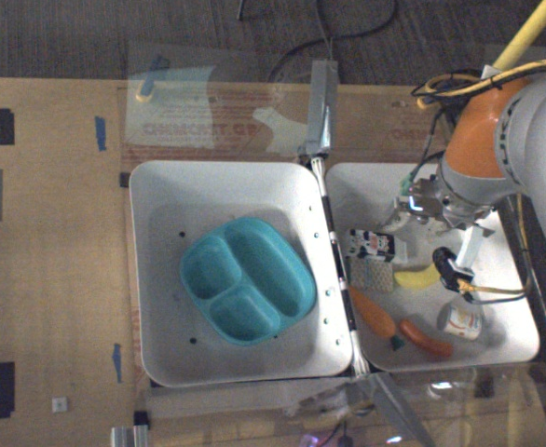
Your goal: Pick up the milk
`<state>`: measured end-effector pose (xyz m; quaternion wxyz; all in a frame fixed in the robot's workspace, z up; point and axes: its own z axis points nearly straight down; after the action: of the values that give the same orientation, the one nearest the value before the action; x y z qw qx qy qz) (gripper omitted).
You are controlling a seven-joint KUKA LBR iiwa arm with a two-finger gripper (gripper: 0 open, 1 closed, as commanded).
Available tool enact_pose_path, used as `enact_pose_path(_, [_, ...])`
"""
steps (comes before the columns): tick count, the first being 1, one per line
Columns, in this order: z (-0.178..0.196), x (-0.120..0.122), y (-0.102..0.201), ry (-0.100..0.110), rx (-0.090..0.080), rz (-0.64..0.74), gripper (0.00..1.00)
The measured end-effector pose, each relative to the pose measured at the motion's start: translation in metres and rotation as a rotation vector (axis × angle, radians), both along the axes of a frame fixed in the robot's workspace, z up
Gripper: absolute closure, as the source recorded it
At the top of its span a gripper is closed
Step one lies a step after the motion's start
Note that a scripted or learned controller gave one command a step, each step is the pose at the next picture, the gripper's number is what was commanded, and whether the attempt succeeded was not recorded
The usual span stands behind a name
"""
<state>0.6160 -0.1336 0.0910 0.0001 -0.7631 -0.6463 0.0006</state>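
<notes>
Scanning left to right: teal tray (247,279) alone in the left bin (161,194). In the right bin (525,343), milk (372,244) lies by the left wall, long axis roughly left-right, just left of the tool (420,214); whether that is apart or together, cannot tell. Below the milk: sponge (373,275), banana (416,278), carrot (374,314). Sponge touching the milk may crowd a grasp.
</notes>
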Motion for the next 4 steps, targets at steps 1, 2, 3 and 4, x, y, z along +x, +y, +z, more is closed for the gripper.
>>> enact_pose_path(1, [-0.005,0.046,0.024,-0.005,-0.003,-0.295,0.0])
enact_pose_path(2, [0.005,0.048,0.026,-0.004,-0.007,-0.289,1.0])
enact_pose_path(3, [0.142,0.045,0.081,0.002,-0.002,-0.549,1.0])
enact_pose_path(4, [0.239,0.027,0.126,0.002,-0.002,-0.527,1.0])
